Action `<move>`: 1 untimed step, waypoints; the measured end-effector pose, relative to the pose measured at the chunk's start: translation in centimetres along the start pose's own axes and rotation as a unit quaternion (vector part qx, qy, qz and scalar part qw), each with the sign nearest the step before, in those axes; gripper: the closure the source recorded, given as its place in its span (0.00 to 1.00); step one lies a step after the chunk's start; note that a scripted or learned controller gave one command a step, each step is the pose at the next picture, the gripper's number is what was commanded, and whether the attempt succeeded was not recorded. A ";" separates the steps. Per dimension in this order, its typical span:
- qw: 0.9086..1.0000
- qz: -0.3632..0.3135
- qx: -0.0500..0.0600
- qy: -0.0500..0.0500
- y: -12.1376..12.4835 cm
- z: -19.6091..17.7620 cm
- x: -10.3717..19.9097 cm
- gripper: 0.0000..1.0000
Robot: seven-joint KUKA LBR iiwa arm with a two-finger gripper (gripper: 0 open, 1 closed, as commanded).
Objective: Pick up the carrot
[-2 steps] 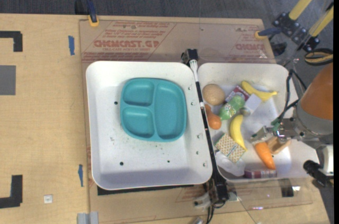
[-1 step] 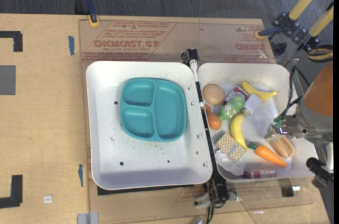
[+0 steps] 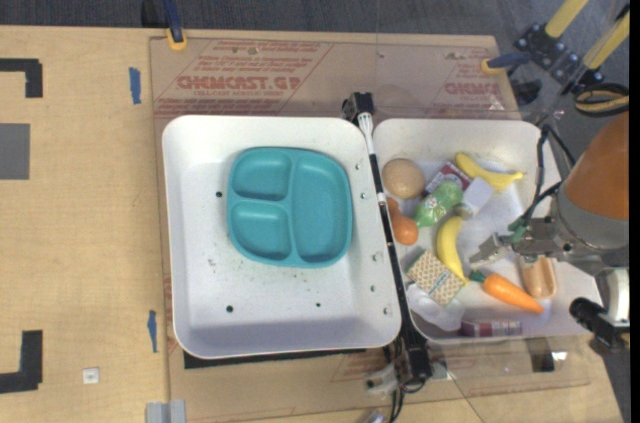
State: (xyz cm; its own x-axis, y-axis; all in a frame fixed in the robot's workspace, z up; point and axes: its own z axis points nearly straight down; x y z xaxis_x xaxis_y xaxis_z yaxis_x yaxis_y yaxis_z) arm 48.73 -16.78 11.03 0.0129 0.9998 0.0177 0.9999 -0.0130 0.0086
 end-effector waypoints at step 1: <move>0.993 -0.117 0.003 -0.009 -0.6 2.1 0.8 0.00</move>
State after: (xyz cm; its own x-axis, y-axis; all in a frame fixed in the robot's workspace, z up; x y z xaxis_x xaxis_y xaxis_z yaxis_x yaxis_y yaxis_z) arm 48.18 -15.98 8.96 -0.2201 0.9755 -0.0019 0.9755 0.2201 0.0041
